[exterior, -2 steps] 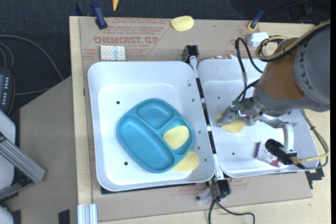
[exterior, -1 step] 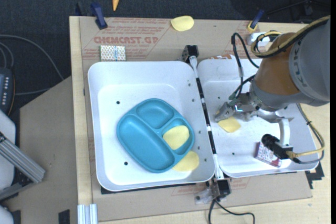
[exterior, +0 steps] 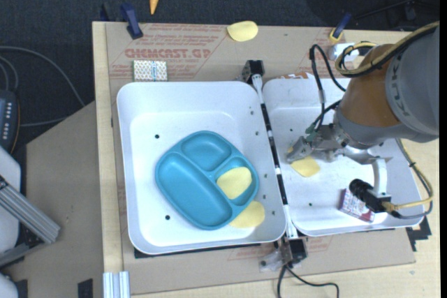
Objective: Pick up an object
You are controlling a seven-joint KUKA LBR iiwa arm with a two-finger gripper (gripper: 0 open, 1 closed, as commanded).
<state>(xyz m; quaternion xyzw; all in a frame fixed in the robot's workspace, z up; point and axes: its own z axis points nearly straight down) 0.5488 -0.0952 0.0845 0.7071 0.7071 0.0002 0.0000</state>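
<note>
hovering: the gripper (exterior: 302,149) hangs low in the right bin (exterior: 328,220), close to its left wall, under the grey arm (exterior: 391,98) with its orange band.
fingers: whether the tips are spread or pressed together cannot be told; they blur into the wrist hardware.
target: a pale yellow piece (exterior: 305,167) lies flat on the right bin's floor, just below the fingertips as the camera sees it, touching or nearly touching them.
direction: from the gripper the piece sits slightly toward the near edge of the bench, almost straight beneath.
long axis: the piece runs roughly left to right, a flattish oval.
other candidate: a small dark and pink packet (exterior: 357,204) lies farther off, toward the bin's near right corner.
left bin: a blue divided tray (exterior: 188,181) holds one yellow piece (exterior: 235,181); another yellow piece (exterior: 248,215) rests beside it.
judgement: likely a short descent onto the nearest piece, nothing held between the tips yet.
</note>
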